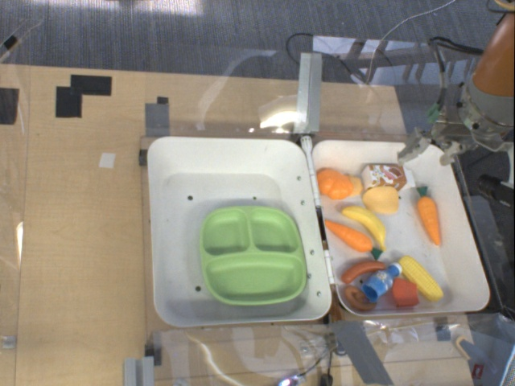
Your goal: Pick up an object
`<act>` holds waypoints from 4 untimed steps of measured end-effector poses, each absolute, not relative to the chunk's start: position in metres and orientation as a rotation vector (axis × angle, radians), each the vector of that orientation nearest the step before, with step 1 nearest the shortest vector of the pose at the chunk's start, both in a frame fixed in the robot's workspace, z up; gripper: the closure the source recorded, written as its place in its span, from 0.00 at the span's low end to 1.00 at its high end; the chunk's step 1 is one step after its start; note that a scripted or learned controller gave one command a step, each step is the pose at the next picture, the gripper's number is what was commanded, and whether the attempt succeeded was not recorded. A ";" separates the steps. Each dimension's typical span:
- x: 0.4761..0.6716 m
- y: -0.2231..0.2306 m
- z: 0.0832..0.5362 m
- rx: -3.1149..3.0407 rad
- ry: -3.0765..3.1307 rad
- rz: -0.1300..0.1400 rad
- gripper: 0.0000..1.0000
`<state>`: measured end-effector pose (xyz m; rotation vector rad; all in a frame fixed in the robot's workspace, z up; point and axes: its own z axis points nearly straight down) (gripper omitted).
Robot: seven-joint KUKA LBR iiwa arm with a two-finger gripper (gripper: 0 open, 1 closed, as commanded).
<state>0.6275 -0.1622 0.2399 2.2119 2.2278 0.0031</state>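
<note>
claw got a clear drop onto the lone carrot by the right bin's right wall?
Probably yes. The claw hangs over the right bin's far right corner, and the carrot lies alone near the right wall, nothing on top. That wall might crowd one finger.

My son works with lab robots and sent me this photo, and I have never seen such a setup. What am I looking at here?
This is one photo from a camera fixed above a bench, looking down at a slant. The grey and orange shape at the upper right is a robot arm; its gripper hovers over the far edge of the right bin, holding nothing. That bin contains toy food: two carrots, a banana, corn, a small bottle and more. The left bin holds a green divided plate. The arm's job is to pick up one object.
</note>
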 end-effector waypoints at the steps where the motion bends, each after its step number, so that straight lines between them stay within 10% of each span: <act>1: 0.548 -0.114 0.114 2.439 1.983 0.000 0.00; 2: 0.560 -0.100 0.090 2.360 2.063 0.011 0.00; 3: 0.564 -0.099 0.100 2.357 2.062 0.020 1.00; 4: 0.531 -0.070 0.184 2.503 1.898 0.002 1.00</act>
